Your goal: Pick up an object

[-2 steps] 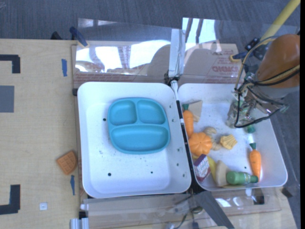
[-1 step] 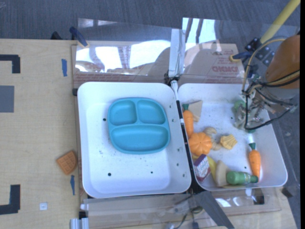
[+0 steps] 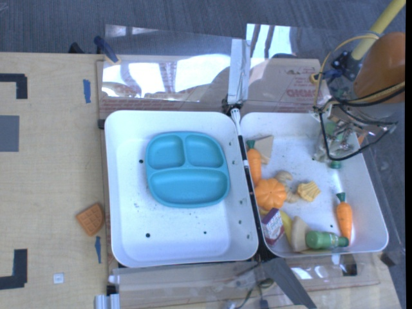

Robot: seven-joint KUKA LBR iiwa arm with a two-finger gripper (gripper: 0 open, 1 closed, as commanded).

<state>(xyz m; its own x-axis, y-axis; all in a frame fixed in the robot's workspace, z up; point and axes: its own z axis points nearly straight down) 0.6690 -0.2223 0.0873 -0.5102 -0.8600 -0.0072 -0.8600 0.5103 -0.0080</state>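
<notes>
Arm: I am seeing the grey arm (image 3: 380,76) reaching in from the right, its orange band sitting above the back right corner of the right bin (image 3: 370,192).
Gripper: I am watching the gripper (image 3: 336,148) hanging over the back right part of the right bin, wrapped in dark cables.
Fingers: I cannot tell how far they are parted, since cables and glare are hiding them; I am seeing nothing held between them.
Right bin: it is holding all the loose toy food, mostly along its left and front sides.
Pumpkin: I am finding an orange pumpkin (image 3: 271,194) near the bin's left wall, about midway back.
Carrots: one carrot (image 3: 344,216) is lying near the right wall with its green top pointing back; another (image 3: 255,166) is lying along the left wall behind the pumpkin.
Green bottle: a green bottle (image 3: 325,240) is lying on its side at the front, just beside a pale cream piece (image 3: 298,232).
Packet: a purple-and-white packet (image 3: 273,227) is lying in front of the pumpkin.
Small pieces: a yellow ridged piece (image 3: 308,190) and a beige piece (image 3: 284,176) are sitting right of the pumpkin, well apart from the gripper.
Left bin: the left bin (image 3: 129,237) is carrying a blue divided plate (image 3: 187,169) toward its back.
Bench: a brown waffle-like piece (image 3: 91,218) is lying on the tan board, left of the left bin.
</notes>
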